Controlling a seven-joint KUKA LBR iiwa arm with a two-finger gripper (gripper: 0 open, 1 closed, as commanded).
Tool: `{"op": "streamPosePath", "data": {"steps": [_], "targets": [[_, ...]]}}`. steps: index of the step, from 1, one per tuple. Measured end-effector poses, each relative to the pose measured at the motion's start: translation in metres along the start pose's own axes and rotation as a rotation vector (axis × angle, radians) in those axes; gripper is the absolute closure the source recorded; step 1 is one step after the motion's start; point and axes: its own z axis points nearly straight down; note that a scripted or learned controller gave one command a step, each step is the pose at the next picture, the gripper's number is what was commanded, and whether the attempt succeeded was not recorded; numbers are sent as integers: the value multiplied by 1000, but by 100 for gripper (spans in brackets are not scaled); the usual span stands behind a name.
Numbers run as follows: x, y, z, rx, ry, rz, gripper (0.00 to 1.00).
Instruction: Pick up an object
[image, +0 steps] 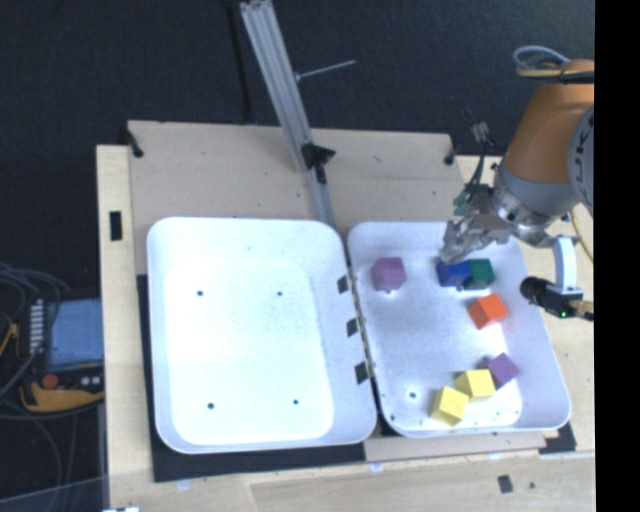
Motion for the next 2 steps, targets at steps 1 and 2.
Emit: {"op": "streamPosePath", "data": {"steps": [1,2], "targets": [[-2,1,-33,3,1,-1,100],[44,20,-27,6,2,-3,100]]}}
